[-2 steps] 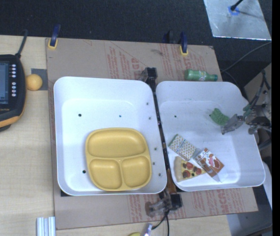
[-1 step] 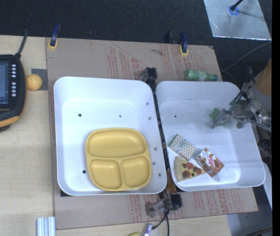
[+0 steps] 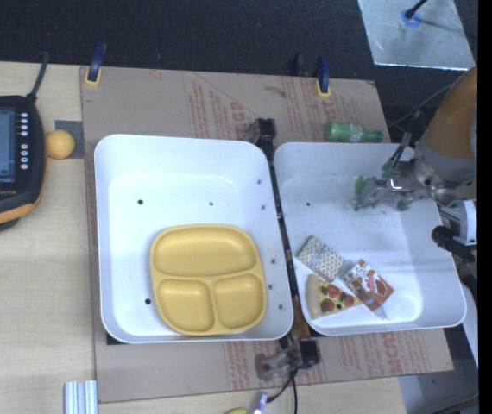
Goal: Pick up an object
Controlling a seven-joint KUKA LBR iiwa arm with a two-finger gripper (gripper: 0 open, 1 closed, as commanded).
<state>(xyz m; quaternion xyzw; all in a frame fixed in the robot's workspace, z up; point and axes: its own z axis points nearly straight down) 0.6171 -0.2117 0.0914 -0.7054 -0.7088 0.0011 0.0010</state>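
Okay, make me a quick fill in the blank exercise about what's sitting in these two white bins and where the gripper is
1. The yellow divided tray lies in the ____ bin.
2. The toy pizza slice lies in the ____ bin.
3. The gripper is over the ____ bin.
4. The tray has ____ compartments.

Missing words: left; right; right; three

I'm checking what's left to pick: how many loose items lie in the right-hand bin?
3, clustered at the right bin's near edge: a patterned packet, a pizza-slice toy and a red-and-white packet beside it. The gripper may hide something.
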